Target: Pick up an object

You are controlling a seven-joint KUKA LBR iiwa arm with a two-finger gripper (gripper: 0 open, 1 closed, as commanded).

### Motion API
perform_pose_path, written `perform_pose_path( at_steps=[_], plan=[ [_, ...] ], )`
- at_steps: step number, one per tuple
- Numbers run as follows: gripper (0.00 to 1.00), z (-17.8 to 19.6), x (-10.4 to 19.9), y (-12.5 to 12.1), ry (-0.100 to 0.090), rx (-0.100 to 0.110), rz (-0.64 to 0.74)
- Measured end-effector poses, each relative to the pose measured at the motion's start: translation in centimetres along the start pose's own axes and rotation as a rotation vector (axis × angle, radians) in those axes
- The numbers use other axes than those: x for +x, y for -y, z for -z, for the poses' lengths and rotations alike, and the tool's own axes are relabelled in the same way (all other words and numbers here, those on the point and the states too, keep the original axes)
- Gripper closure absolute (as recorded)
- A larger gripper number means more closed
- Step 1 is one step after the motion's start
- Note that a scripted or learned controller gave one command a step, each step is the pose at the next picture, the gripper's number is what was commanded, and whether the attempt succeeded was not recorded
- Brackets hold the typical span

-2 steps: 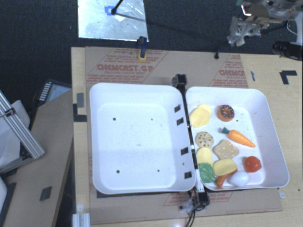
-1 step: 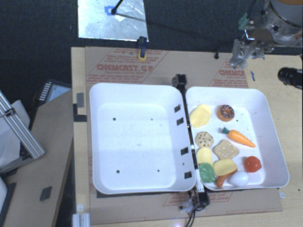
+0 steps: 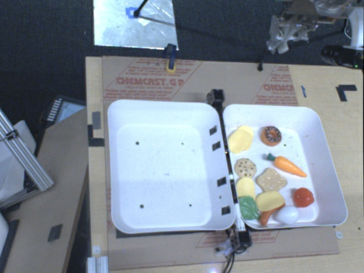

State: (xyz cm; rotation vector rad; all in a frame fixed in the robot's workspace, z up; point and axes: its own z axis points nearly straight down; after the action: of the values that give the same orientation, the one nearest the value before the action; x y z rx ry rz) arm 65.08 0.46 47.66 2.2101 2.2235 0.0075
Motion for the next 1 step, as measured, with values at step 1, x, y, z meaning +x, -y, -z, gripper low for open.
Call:
perform_pose_path(
  at_steps=[1],
  plan=[
    [1.0,2.07,2.0,-1.88,-0.001,0.002,0.0]
  ],
)
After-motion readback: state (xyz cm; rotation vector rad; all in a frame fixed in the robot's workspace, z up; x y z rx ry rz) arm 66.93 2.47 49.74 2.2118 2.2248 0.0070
